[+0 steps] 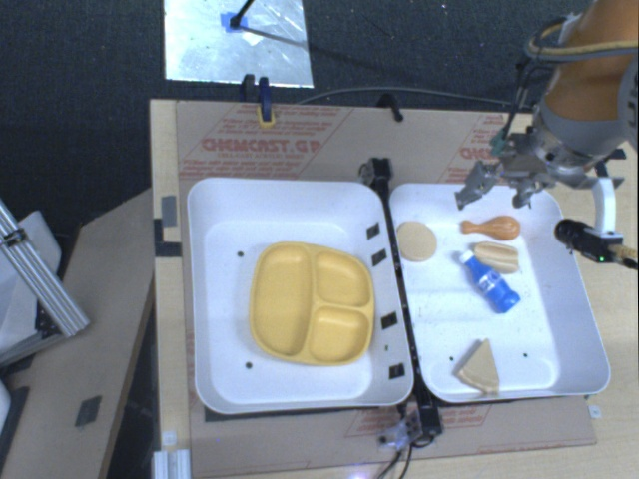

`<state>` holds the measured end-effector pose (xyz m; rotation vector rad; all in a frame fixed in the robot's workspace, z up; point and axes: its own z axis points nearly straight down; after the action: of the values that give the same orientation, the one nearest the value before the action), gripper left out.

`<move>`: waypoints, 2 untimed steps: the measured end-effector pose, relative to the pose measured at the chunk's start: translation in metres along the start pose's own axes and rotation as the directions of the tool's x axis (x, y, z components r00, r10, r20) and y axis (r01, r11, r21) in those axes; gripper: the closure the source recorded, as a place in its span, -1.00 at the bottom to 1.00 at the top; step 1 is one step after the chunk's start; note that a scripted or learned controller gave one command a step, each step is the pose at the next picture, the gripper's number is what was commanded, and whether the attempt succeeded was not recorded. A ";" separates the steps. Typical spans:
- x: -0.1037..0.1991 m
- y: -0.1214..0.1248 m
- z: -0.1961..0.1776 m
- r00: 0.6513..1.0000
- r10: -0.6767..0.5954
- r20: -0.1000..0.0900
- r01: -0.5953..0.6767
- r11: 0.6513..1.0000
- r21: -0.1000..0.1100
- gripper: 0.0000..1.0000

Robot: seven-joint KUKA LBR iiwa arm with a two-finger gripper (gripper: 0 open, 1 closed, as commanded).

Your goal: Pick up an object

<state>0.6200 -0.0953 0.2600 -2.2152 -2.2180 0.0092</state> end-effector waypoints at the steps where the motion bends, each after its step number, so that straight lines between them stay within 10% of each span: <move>1: 0.000 0.002 -0.006 1.000 -0.002 0.001 0.002 1.000 -0.010 -1.00; 2: 0.000 0.006 0.036 1.000 -0.001 0.001 0.001 1.000 -0.009 -1.00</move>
<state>0.6258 -0.0948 0.2244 -2.2193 -2.2234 0.0008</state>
